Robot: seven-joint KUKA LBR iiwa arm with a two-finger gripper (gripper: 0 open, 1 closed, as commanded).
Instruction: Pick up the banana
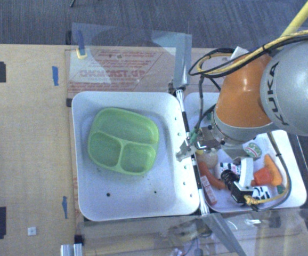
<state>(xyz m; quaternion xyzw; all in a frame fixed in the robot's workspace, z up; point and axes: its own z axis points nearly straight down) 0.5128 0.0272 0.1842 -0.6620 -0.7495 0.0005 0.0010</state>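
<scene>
My gripper (188, 148) hangs low over the left edge of the right bin (298, 188), right at the rims where the two bins meet. The orange wrist band and grey arm cover most of the right bin's middle and back. No yellow fruit can be made out among the things that show below the arm.
A green divided plate (123, 141) lies in the left bin (143, 204). In the right bin's front part lie a reddish sausage-like piece (211, 179), an orange carrot-like toy (269, 172), a small green and red item (253, 150) and a red-and-white packet (208, 190).
</scene>
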